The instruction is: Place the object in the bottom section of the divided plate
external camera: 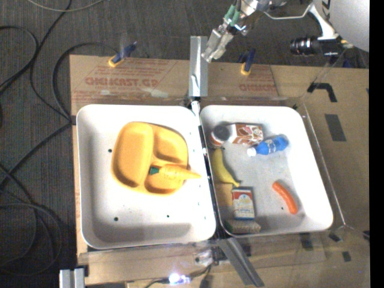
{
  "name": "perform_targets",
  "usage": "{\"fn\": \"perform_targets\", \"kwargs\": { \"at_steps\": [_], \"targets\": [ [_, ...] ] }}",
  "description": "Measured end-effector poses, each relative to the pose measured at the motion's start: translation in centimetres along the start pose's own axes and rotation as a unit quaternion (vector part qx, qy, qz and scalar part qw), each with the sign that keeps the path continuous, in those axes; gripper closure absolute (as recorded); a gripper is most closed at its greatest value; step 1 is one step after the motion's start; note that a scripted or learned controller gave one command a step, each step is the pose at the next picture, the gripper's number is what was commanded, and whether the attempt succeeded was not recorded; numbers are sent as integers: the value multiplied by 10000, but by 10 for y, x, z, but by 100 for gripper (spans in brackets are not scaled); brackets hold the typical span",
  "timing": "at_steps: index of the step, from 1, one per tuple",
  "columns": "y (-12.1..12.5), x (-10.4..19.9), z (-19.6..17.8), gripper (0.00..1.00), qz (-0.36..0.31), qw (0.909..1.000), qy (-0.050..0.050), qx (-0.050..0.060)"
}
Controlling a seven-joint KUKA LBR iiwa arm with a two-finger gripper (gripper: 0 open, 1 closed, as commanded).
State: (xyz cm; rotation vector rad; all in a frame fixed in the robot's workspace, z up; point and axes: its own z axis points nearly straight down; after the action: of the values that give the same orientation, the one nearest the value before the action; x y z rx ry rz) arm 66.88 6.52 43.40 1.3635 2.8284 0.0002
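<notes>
Carrot lies in the plate's lower section, tip jutting past the rim toward the right bin. End effector hangs above that bin, fingers narrow, holding nothing, apparently clear after release.

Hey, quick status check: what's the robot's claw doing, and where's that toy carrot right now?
Gripper raised above the far edge of the bins. Orange toy carrot lies in the bottom section of the yellow divided plastic plate. Nothing in the way.
</notes>
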Motion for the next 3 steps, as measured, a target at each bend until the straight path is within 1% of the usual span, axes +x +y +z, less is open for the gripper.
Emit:
{"fn": "perform_targets", "kwargs": {
  "at_steps": [1, 2, 3],
  "targets": [
    [65, 84, 0, 100, -1908, 9816, 5, -11],
    [65, 99, 79, 100, -1968, 9804, 15, -2],
    [32, 74, -1, 100, -2360, 9717, -10, -5]
  ]
}}
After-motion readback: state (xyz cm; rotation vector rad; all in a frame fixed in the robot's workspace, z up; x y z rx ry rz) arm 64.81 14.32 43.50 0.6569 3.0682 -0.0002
